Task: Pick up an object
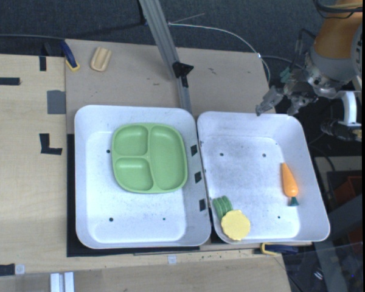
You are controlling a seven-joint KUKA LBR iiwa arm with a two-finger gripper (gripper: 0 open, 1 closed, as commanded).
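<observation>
In the right bin point(304, 142) an orange toy carrot point(289, 180) lies near the right wall. A yellow toy corn with a green husk point(232, 219) rests at that bin's front left corner. A green divided plate point(149, 157) sits in the left bin point(88, 181). My gripper point(277, 104) hangs over the right bin's far right corner, above the rim, well away from the carrot and the corn. Its two fingers stand apart, open, with nothing between them.
A slanted metal pole point(162, 34) with a black clamp rises behind the seam between the bins. A tan block point(100, 58) and a blue and yellow tool point(70, 55) lie on the bench at the back left. A thin white cable point(231, 38) arcs behind the right bin.
</observation>
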